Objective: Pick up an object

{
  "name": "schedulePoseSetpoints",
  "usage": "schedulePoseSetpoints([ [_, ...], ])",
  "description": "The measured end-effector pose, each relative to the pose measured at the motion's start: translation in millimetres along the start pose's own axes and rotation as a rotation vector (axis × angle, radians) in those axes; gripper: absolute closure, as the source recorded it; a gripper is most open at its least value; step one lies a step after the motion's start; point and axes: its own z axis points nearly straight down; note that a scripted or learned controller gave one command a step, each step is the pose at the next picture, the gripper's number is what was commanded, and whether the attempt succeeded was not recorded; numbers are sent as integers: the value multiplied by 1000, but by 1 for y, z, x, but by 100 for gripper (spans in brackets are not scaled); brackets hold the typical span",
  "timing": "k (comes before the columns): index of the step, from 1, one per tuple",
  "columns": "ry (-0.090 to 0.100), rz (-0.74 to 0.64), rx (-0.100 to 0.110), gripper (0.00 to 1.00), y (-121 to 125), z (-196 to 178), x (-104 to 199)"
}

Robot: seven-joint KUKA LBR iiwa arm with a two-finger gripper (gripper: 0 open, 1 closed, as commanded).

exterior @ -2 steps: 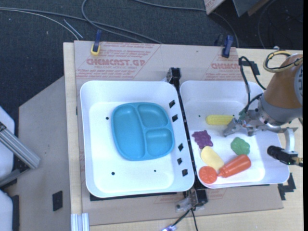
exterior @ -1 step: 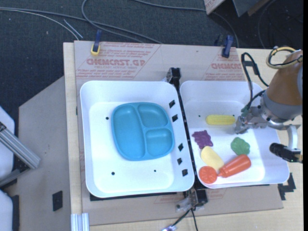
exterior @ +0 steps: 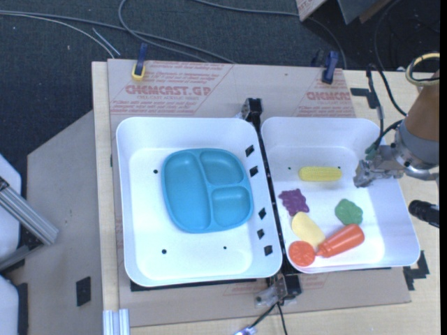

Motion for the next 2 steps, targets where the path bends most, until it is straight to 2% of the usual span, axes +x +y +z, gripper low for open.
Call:
schedulePoseSetpoints([
  [1, -1, 0, -1, 100, -3, -56, -10],
  [2, 0, -2, 0, 100, -2, -79, -10],
])
